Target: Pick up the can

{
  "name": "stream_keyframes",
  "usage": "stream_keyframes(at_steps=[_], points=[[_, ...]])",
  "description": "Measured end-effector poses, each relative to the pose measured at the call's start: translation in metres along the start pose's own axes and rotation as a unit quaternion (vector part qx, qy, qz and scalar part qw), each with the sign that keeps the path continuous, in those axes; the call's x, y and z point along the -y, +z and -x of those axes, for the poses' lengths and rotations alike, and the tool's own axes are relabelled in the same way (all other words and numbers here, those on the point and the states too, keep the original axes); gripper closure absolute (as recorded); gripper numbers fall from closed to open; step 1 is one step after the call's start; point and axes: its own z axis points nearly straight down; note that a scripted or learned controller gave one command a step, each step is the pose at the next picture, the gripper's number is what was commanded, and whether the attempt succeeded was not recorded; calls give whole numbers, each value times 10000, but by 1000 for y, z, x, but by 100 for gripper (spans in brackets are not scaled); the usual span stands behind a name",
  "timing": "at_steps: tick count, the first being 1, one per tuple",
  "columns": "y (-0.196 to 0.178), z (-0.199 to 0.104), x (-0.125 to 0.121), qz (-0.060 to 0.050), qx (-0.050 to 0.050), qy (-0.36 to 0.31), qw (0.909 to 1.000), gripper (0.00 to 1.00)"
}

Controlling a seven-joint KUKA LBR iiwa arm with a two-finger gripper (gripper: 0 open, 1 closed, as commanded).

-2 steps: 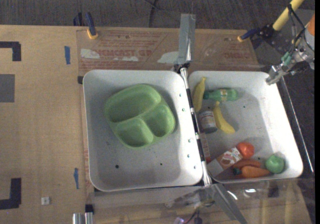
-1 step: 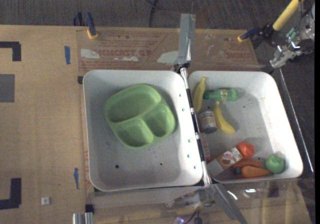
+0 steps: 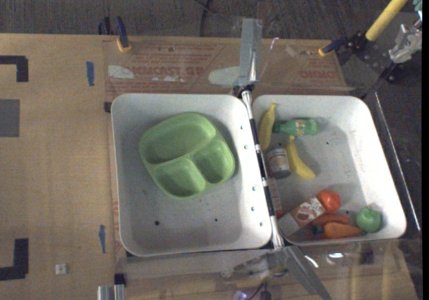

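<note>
Tool state cannot be told from this view, whether spread or pressed together. The can (image 3: 278, 163) stands in the right bin (image 3: 379, 132), close against its left wall, between one banana (image 3: 267, 126) and another banana (image 3: 299, 161) that lies just beside it. That crowding probably leaves little room either side, so a descent from straight above looks safest.

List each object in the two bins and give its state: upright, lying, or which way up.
Small metal can: upright, right bin, between two bananas.
Green plastic bottle: lying on its side.
Green three-compartment plate: right way up, left bin.
Small printed carton: lying flat.
Green apple: resting in the corner.
</note>
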Motion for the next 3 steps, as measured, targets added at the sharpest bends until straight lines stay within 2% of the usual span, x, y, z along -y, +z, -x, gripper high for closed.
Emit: stream_keyframes(at_steps=[1,3], points=[[-14,-11,0,-4,0,198,9998,100],[-38,-15,-3,56,43,155,9999,100]])
